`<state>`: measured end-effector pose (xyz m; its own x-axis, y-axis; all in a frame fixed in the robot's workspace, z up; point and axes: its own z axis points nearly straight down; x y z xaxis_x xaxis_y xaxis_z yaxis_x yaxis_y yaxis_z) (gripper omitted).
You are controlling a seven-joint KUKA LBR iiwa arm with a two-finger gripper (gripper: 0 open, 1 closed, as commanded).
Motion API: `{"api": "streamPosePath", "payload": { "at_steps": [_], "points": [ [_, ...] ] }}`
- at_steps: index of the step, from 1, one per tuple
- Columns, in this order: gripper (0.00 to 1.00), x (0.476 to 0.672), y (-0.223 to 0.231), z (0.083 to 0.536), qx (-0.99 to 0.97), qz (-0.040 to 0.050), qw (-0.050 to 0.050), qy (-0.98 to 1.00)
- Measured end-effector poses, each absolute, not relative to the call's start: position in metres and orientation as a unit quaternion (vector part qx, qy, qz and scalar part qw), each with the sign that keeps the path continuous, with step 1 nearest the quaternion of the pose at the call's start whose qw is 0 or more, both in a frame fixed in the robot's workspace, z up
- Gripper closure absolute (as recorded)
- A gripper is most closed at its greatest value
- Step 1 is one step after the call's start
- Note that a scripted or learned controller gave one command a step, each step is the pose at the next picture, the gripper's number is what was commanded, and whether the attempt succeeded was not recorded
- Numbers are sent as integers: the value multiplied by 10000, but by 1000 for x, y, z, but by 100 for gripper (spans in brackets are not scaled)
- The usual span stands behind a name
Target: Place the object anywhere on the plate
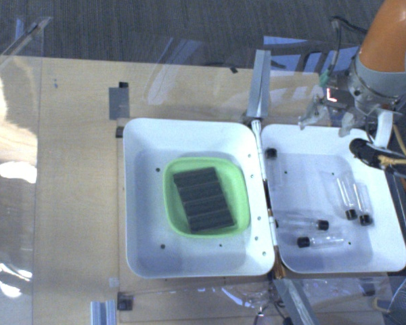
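A square green plate (171, 196) sits in the middle of the left white bin (139, 181). On the plate lies a dark grey ridged block (203, 200), slightly askew. Several clear tubes with black caps lie in the right white bin (386, 249): two side by side near its right wall (350, 195), one near the front (319, 240), and one just behind it (303, 221). My gripper (338, 109) hangs over the back edge of the right bin, below the arm's orange band, apart from the tubes and far from the plate.
A small black cap-like piece (271, 154) rests at the right bin's back left corner. A metal post (259, 83) stands behind the seam between the bins. Black cable (369, 154) loops at the arm's wrist over the right bin's back right.
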<state>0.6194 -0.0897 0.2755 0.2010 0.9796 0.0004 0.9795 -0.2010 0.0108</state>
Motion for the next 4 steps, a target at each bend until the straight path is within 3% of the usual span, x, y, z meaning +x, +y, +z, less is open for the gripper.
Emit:
{"api": "streamPosePath", "payload": {
  "at_steps": [1, 2, 4],
  "points": [
    [0, 562, -135, 278, 8084, 25, 31, 5886],
    [0, 494, -171, 315, 8359, 26, 37, 5489],
    [0, 488, -198, 319, 8406, 18, 28, 5416]
  ]
}}
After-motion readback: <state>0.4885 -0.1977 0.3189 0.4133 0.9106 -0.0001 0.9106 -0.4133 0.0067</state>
